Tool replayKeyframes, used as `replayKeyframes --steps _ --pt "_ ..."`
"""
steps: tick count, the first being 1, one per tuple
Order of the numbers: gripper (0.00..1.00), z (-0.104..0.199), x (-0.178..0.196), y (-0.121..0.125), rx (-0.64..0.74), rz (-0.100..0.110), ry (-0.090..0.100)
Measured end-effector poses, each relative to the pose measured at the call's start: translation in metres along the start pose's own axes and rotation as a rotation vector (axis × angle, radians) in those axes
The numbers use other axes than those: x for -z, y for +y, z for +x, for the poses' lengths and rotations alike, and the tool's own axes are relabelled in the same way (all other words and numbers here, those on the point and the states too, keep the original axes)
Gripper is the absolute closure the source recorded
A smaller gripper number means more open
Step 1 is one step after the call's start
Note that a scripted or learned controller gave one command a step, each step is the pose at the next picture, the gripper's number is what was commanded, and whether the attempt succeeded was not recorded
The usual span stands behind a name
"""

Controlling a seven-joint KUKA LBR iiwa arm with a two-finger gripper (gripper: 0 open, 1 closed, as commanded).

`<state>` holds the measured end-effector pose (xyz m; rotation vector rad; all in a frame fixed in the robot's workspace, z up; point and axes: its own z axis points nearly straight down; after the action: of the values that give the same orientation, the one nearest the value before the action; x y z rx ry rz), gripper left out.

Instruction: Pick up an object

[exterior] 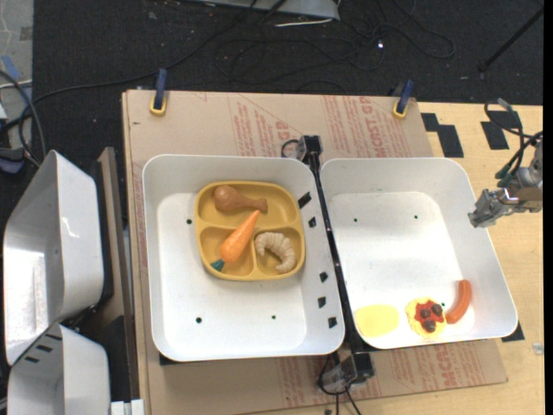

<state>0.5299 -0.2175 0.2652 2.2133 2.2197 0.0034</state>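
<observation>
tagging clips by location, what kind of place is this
Most likely a robotics lab bench: two white bins clamped to a board, toy food on a yellow plate, loose cables on the dark floor.

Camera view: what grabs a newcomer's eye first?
The yellow divided plastic plate in the left white bin, holding a brown toy drumstick, an orange toy carrot and a pale toy shrimp. Then the orange toy sausage near the right white bin's front corner.
</observation>
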Motion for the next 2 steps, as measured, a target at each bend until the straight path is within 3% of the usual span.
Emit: replayKeyframes --steps 2 --pt "1.0 0.105 -0.009 0.032 0.006 0.004 0.004"
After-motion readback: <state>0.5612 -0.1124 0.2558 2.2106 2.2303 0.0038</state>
